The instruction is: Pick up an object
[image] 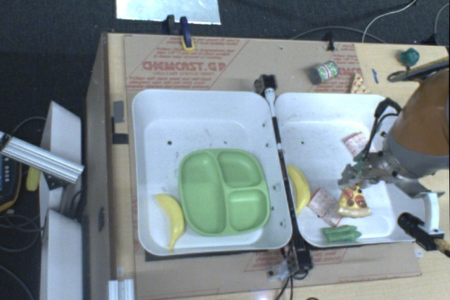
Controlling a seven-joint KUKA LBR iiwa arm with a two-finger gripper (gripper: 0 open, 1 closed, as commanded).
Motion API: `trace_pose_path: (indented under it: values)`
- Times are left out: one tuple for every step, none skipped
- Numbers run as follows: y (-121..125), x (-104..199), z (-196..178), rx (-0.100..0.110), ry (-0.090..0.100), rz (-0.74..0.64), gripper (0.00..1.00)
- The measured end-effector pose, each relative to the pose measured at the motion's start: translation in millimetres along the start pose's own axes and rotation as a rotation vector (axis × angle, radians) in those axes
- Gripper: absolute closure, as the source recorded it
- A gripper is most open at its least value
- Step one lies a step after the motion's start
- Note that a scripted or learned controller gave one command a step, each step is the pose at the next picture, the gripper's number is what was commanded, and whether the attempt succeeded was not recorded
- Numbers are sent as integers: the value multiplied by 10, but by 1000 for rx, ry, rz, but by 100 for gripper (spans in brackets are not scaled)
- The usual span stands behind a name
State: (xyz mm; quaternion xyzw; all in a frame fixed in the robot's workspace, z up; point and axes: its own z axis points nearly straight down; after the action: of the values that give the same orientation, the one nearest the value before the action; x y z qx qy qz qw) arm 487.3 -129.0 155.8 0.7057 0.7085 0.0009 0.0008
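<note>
My gripper (351, 181) hangs low in the right bin (316, 124), reaching in from the right. Directly under and in front of it lies a toy pizza slice (354, 204), whose upper tip meets the gripper's end. A red-and-white packet (354, 143) lies just behind the gripper. Left of the pizza slice is a small crumpled packet (322, 201), and a green bean-like piece (342, 233) rests by the front wall. A yellow banana (299, 187) leans on the bin's left wall.
The left bin (162, 116) holds a green divided plate (225, 192) and a second banana (171, 217) at its front left. Behind the bins, a small green can (325, 72) stands on the cardboard bench top. A black cable loops near the arm's wrist.
</note>
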Motion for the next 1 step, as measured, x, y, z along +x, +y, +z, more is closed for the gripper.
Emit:
trace_pose_path:
  values:
    - [1, -1, -397, 0, -1, 0, 100]
